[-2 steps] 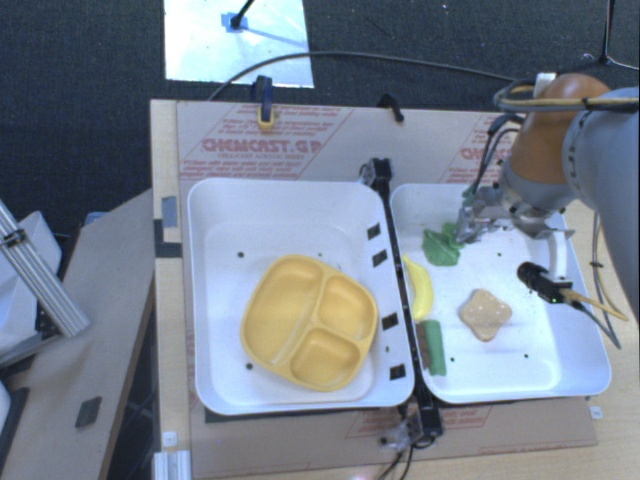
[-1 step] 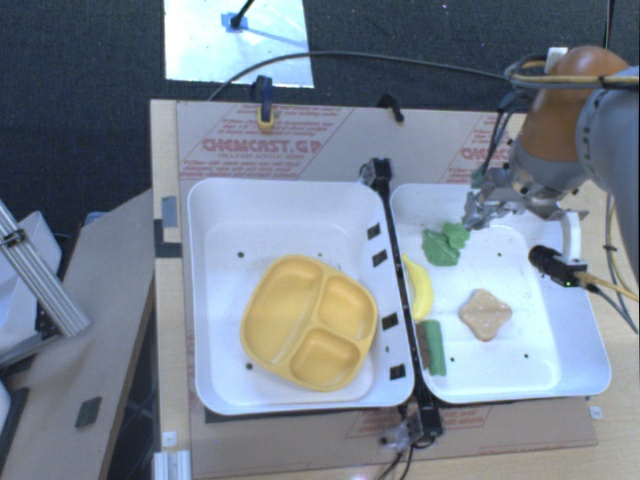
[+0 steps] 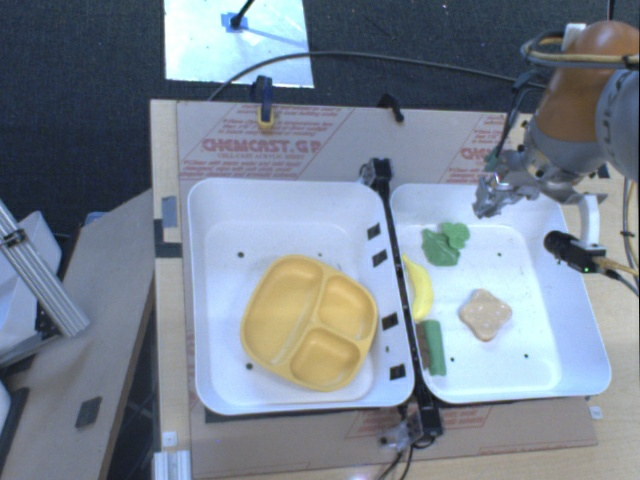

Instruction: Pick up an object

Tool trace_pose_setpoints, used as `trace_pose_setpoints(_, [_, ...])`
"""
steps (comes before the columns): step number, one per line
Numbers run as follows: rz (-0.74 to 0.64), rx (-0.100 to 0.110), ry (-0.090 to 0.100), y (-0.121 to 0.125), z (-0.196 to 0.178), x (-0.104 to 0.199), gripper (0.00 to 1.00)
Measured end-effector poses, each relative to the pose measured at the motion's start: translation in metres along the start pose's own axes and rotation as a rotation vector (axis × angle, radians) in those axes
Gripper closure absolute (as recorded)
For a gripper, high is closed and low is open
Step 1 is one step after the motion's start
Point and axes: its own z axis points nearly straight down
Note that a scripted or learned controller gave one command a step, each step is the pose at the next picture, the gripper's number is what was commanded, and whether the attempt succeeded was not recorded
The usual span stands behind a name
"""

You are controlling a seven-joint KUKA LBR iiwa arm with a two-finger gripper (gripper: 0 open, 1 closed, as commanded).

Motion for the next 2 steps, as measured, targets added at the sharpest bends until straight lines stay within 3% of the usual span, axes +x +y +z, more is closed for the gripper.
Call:
trace_pose_setpoints(1, [0.0,0.001,0.0,0.002,-0.033,0.0,1.0])
trace_pose_setpoints(2, [-0.003,0.004,0.003,-0.013,-0.042,0.048,1.0])
